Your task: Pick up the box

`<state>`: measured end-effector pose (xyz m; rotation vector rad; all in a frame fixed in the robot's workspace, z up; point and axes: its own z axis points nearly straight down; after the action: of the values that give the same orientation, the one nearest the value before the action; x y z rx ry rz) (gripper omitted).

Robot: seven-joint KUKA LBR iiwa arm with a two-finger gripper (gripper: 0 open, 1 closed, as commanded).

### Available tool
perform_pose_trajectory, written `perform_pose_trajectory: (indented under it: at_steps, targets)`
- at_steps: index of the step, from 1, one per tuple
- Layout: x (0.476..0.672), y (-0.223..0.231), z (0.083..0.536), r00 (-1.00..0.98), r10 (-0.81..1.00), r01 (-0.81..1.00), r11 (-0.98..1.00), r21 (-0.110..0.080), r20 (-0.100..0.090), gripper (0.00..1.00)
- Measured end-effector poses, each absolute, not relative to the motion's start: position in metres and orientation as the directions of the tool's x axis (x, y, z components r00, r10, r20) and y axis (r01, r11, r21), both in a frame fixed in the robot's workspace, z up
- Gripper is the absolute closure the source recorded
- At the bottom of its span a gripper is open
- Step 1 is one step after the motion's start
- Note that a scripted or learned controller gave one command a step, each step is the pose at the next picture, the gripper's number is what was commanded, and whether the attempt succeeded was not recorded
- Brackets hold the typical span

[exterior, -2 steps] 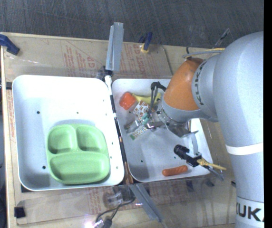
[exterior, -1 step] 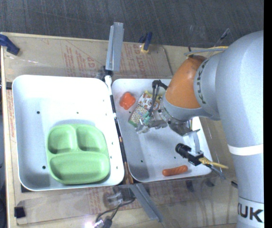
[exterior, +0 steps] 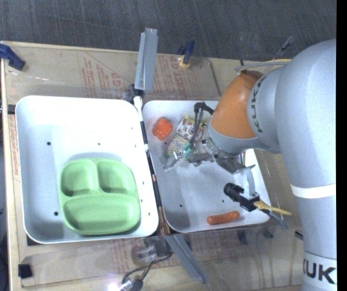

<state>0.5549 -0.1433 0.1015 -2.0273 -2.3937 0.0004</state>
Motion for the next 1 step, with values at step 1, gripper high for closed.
perform_pose_trajectory:
  at_steps: [1]
  targets:
    - [0.6275,-0.1639,0.0945,-0.164,0.986,0.986,0.164,-0.009,0.01,0.0]
